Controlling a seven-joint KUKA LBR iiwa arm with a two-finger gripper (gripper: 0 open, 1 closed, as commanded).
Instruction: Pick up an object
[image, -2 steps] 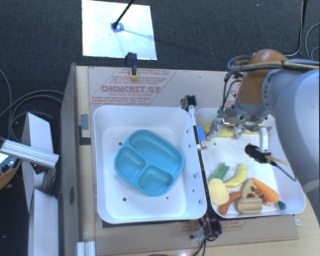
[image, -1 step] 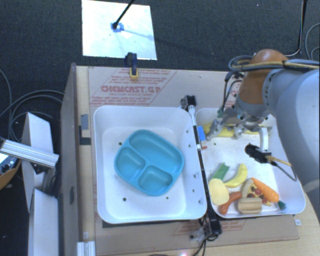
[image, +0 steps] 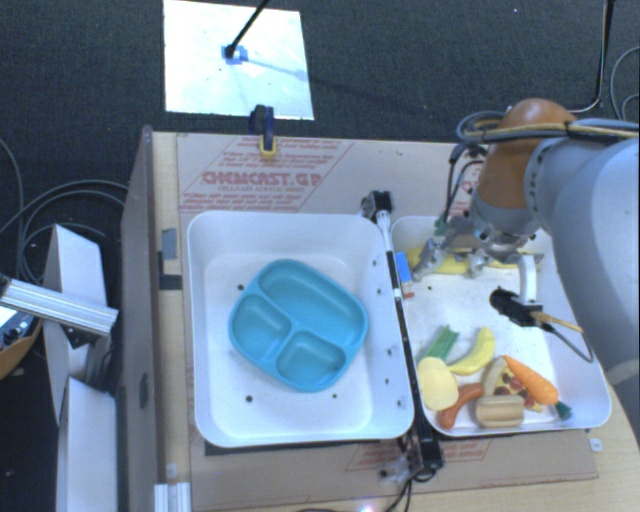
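— Where's the gripper (image: 450, 253)?
— Low over a yellow toy (image: 457, 268), far end of the right bin (image: 445, 303). Wide or narrow, I cannot tell.
— How will it handle?
— Likely light, hard and slippery. Pinch across its narrow middle.

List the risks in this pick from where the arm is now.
1. The gripper is over a yellow piece close to the far corner of the right bin. It may strike the bin wall or push the piece against it.
2. The arm covers much of that piece, so a grasp would be hard to confirm.
3. The banana, carrot and green piece lie crowded at the near end, so a try there may drag several.
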